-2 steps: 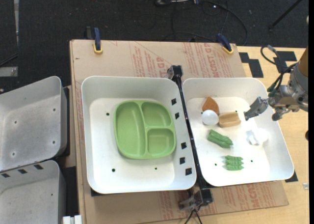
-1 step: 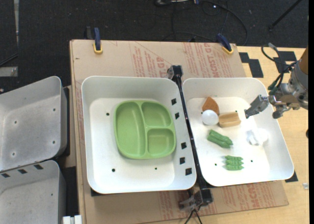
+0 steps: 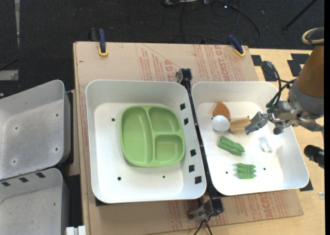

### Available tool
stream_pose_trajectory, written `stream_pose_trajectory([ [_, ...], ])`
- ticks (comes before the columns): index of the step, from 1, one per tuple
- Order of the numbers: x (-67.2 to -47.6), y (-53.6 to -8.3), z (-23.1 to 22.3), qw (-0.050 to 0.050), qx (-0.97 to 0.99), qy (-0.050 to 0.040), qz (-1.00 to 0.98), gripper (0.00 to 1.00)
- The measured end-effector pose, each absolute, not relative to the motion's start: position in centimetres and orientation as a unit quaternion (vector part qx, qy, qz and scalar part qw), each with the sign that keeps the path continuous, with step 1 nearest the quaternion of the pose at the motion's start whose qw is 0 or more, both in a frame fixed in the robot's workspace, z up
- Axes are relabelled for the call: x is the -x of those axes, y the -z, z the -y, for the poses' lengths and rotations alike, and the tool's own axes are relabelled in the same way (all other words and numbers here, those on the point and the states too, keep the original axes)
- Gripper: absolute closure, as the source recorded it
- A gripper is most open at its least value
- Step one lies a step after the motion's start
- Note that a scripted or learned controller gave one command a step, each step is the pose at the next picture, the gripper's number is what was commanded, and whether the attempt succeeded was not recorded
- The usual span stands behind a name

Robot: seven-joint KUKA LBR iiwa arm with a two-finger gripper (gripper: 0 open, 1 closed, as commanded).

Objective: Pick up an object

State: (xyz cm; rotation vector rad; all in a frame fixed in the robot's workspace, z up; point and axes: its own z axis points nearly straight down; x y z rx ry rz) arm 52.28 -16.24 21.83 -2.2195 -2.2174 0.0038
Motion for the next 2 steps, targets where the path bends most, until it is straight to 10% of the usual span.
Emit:
stream_pose_trajectory([
  [2,-50.7,-10.3,15.9,0.002,0.708,-0.0010,0.706,0.00],
])
